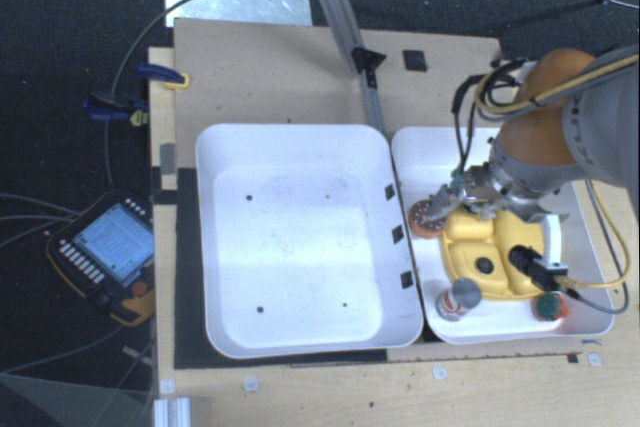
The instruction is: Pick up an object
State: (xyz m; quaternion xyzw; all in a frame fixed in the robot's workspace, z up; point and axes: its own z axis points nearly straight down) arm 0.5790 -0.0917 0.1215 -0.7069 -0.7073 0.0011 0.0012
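Note:
The right bin (420,150) holds several objects. A large yellow plastic piece (478,243) lies in its middle. A brown round object (426,217) sits at the bin's left wall. Near the front wall rests a small grey round object (463,294) on a reddish base, and a red and green item (548,307) lies in the front right corner. My gripper (453,200) reaches in from the right and hangs low over the bin, just right of the brown round object and at the yellow piece's back edge. Nothing visibly sits in its grasp.
The left bin (215,245) stands beside the right one, sharing a raised divider edge with black clips (398,233). A metal pole (340,5) slants across the bench's back. A teach pendant (105,250) lies on the floor at the left.

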